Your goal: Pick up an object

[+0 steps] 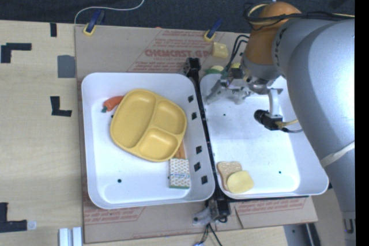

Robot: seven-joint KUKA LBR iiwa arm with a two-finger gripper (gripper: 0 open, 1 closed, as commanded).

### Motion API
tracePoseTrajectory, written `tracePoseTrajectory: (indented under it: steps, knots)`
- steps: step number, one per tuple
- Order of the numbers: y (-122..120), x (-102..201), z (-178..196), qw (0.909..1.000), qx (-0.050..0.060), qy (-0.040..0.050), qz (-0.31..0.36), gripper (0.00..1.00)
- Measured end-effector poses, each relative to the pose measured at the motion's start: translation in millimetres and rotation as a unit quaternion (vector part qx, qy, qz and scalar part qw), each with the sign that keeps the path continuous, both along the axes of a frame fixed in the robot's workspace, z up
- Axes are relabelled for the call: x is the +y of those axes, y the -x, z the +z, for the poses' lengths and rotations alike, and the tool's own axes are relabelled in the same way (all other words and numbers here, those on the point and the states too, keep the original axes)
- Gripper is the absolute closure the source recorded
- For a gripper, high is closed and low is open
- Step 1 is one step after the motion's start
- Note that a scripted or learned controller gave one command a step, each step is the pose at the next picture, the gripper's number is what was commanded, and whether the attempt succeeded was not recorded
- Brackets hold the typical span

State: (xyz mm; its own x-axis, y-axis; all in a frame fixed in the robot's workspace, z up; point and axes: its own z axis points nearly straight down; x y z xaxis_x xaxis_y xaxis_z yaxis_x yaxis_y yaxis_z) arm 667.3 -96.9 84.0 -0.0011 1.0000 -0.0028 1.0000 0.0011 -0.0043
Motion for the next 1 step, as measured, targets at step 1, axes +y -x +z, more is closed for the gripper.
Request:
tracePoseTrajectory:
  steps: [1]
  knots:
    - [3.0,1.3,0.0,1.0,-0.001,-0.0005,0.0,0.0]
